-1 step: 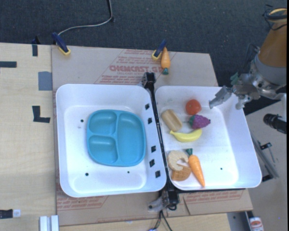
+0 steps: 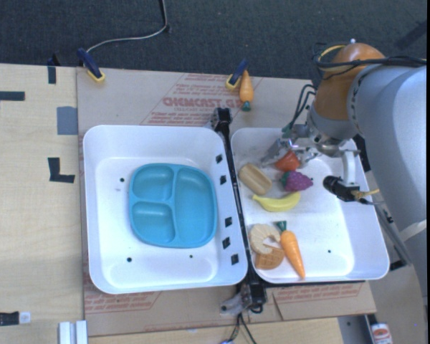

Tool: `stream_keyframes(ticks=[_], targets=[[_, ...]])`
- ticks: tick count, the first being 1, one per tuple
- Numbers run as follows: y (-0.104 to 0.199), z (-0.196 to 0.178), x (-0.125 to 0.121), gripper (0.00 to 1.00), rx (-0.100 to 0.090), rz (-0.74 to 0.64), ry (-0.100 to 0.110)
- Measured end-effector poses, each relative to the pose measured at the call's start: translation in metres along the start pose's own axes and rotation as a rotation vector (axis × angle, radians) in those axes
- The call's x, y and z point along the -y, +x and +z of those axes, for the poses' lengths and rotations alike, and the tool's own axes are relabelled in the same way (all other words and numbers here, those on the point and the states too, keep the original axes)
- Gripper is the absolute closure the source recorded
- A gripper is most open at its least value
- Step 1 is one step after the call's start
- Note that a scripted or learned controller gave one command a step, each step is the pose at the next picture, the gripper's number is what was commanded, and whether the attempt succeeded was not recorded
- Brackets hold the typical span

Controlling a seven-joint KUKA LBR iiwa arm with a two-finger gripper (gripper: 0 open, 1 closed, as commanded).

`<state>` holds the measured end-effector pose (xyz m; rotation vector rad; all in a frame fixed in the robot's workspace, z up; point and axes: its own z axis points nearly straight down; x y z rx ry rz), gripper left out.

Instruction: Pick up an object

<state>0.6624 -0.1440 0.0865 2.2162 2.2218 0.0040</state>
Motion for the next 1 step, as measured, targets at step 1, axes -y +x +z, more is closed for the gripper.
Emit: stream_keyframes(ticks=[1], targets=[[-0.0004, -0.0100, -0.0002, 1.00, 0.002, -0.001, 0.000]])
